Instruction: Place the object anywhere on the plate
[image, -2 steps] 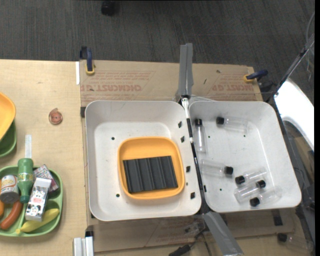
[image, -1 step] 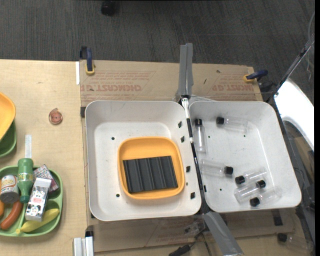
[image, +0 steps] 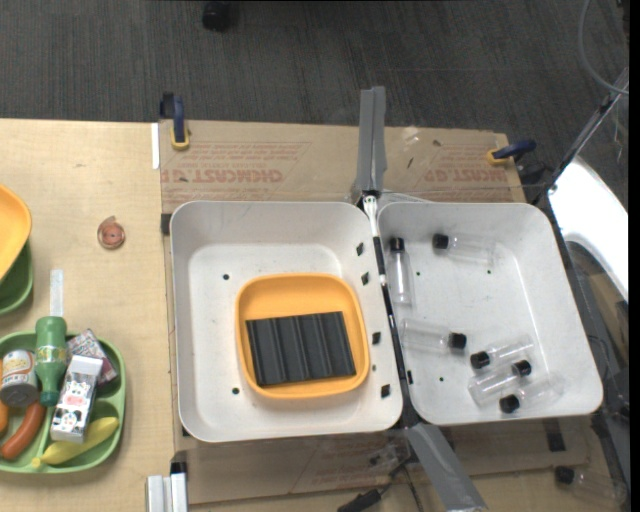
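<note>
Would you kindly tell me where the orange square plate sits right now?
The orange square plate lies in the middle of the left white bin, carrying a black ribbed block, left of the bin of clear vials.

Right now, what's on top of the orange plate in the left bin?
A dark ribbed rectangular block lies flat on the orange plate, covering most of its middle. The plate's surface under the block is hidden. The plate sits in the left bin.

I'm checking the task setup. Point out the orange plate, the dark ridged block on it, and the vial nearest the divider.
orange plate (image: 300, 290): camera view, bare upper rim.
dark ridged block (image: 301, 347): camera view, its centre.
vial (image: 399, 268): camera view, clear body below black cap.
</note>
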